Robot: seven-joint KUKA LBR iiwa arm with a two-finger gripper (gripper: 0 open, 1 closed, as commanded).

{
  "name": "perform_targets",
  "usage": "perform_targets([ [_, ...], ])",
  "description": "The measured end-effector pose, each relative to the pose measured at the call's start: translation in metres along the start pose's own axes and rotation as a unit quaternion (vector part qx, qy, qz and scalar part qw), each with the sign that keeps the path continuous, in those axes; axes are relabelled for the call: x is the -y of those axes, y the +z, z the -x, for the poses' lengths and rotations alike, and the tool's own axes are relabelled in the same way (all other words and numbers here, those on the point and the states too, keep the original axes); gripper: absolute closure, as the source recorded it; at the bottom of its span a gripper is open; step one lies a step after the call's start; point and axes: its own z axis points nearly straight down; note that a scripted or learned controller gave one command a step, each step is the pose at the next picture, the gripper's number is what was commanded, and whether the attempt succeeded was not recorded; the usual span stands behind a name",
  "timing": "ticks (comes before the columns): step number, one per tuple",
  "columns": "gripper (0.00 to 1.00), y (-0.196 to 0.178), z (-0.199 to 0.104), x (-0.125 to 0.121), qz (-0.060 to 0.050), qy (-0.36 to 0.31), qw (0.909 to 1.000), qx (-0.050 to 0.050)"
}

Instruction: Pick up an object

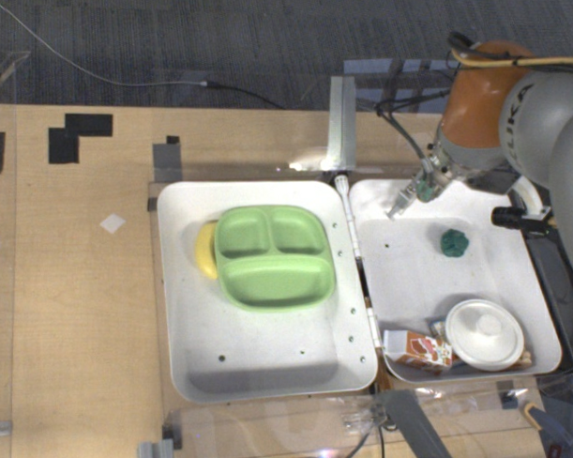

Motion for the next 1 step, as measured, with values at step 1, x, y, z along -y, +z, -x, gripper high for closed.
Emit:
perform_targets([
  [1,1.0,-0.067,-0.081,-0.028,-0.005,-0.024,0.9996,-0.015],
])
